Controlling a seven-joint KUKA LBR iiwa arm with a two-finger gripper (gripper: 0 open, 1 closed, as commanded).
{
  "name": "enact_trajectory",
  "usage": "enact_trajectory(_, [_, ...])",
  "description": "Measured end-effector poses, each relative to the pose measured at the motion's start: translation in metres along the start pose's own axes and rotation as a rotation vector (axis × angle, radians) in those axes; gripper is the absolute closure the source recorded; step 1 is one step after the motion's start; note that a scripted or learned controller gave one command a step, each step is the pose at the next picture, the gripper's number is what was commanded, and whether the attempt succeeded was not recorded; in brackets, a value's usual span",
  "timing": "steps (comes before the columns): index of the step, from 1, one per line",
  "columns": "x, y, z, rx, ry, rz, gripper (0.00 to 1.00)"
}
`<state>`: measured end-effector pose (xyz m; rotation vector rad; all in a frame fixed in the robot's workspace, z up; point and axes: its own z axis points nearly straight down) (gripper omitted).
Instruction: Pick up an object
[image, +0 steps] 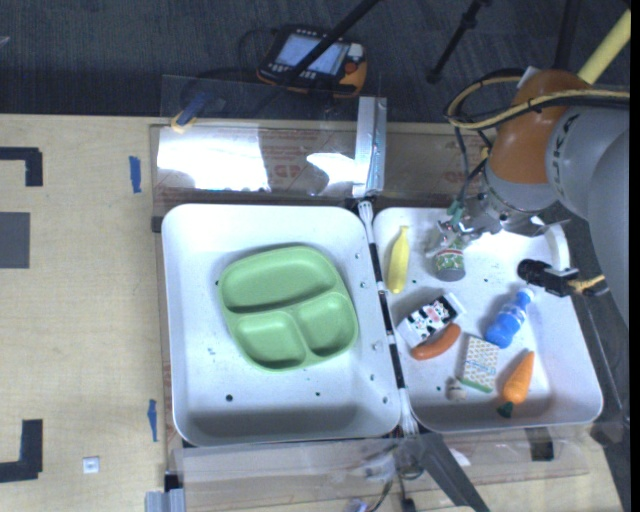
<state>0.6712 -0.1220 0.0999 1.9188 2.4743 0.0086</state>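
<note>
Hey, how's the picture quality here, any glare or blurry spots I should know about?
In the camera view, strong glare washes out the clear panel behind the left bin; the gripper and the small object under it look soft and hard to resolve; the green tray and banana read clearly, with soft shadows.

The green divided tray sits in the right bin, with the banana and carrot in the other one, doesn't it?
Not quite. The camera view shows the green divided tray in the left bin, not the right. The banana and carrot do lie in the other one, the right bin.
</note>
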Motion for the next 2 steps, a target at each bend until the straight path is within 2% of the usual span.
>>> enact_trajectory(1, [0.089,-0.012,-0.085,0.009,0.005,-0.061,1.00])
enact_trajectory(2, [0.068,0.009,-0.087,0.009,0.002,0.248,1.00])
